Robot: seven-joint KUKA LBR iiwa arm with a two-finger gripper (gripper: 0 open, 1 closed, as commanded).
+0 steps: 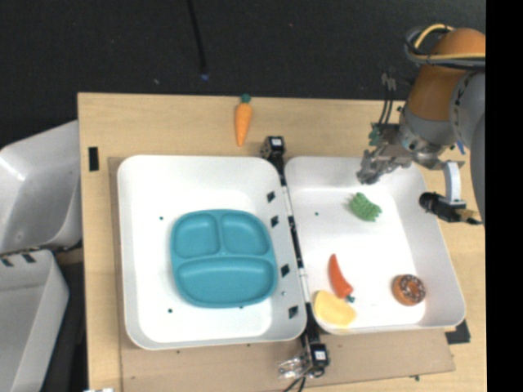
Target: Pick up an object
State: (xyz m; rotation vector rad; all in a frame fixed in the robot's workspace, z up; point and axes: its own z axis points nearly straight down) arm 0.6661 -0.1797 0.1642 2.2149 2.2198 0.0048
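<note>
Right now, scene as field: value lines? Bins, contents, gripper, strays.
left bin: blue tray, three compartments
right bin: green toy, red pepper, yellow piece, donut
yellow piece: front left corner, touching the pepper's tip
gripper: above the right bin's back edge, just behind the green toy, holding nothing visible
bench: carrot behind the left bin, outside both bins

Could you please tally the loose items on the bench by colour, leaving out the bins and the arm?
Orange: 1, carrot
Blue: 1, divided plate
Green: 1, leafy vegetable
Red: 1, chili pepper
Yellow: 1, yellow piece
Brown: 1, doughnut
Total: 6
</note>
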